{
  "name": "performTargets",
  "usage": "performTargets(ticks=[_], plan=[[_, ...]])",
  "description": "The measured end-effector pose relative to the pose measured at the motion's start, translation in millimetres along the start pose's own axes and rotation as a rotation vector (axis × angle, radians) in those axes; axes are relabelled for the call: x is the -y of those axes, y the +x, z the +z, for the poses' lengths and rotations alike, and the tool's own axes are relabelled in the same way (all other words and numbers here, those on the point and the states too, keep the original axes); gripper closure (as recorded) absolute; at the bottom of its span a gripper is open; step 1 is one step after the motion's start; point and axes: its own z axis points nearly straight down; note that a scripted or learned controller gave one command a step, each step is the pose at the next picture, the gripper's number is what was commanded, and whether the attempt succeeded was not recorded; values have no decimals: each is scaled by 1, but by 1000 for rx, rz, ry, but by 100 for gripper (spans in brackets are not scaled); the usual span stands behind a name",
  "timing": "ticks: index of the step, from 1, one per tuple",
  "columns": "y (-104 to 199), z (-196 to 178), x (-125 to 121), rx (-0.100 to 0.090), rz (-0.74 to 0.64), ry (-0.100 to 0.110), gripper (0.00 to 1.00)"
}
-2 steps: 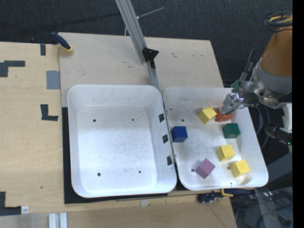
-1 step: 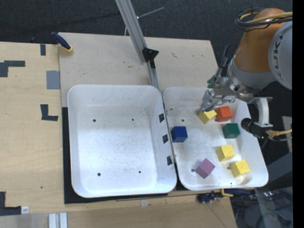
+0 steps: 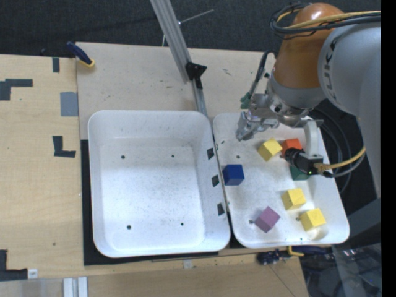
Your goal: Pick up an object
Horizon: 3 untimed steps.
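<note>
Gripper (image 3: pixel 249 130) hangs over the far-left corner of the right bin (image 3: pixel 328 235), nothing seen between its fingers; whether they are apart or together, cannot tell. Right bin contents: blue cube (image 3: pixel 233 174) near the left edge, yellow cube (image 3: pixel 270 150) just beside an orange block (image 3: pixel 291 145) toward the far side, green block (image 3: pixel 301 173) near the right edge partly hidden by arm hardware, two more yellow cubes (image 3: pixel 294 198) (image 3: pixel 312 218) toward the near-right corner, purple cube (image 3: pixel 267 218) near the near edge. Left bin (image 3: pixel 99 129) sits touching the right one.
</note>
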Motion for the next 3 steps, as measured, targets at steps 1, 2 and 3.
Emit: performTargets(ticks=[1, 2, 3], plan=[[48, 11, -13, 1, 1, 1, 100], [93, 27, -37, 1, 2, 1, 100], [123, 21, -71, 0, 3, -2, 100]])
